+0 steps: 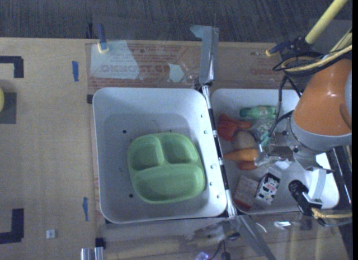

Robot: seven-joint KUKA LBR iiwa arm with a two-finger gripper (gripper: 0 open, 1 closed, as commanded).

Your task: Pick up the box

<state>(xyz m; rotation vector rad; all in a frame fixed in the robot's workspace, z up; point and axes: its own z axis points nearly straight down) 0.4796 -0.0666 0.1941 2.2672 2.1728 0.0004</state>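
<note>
A small tan and red box (245, 188) lies flat near the front of the right bin (330, 197). Beside it on the right stands a white carton with black spots (268, 189). My gripper (271, 151) hangs over the middle of the right bin, just behind both of them and above an orange carrot-shaped piece (241, 155). The arm's grey wrist and orange band (327, 105) cover the bin's right half. I see nothing held in the gripper.
At the back of the right bin lie a green bottle (258, 111), a red piece (229, 127) and a beige round piece (244, 140). The left bin (112, 113) holds a green divided plate (165, 167). A metal divider (215, 141) separates the bins.
</note>
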